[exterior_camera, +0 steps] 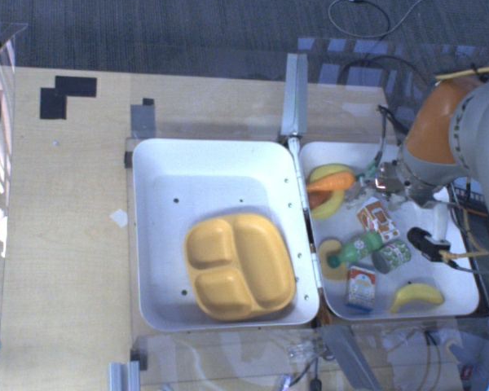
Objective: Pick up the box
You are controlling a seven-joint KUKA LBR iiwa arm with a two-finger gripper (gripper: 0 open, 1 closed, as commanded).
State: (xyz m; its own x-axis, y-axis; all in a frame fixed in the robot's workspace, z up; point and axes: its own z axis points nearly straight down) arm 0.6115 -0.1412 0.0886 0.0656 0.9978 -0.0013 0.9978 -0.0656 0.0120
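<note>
A small orange-and-white box lies tilted in the middle of the right bin. A second small carton, white with blue and red print, lies near that bin's front edge. My gripper reaches in from the right and hangs over the back half of the right bin. It sits just behind and slightly right of the orange-and-white box. I see nothing held in it.
The right bin also holds an orange carrot across a yellow-green fruit, a green bottle, a greyish can and a banana. A yellow divided plate lies in the left bin.
</note>
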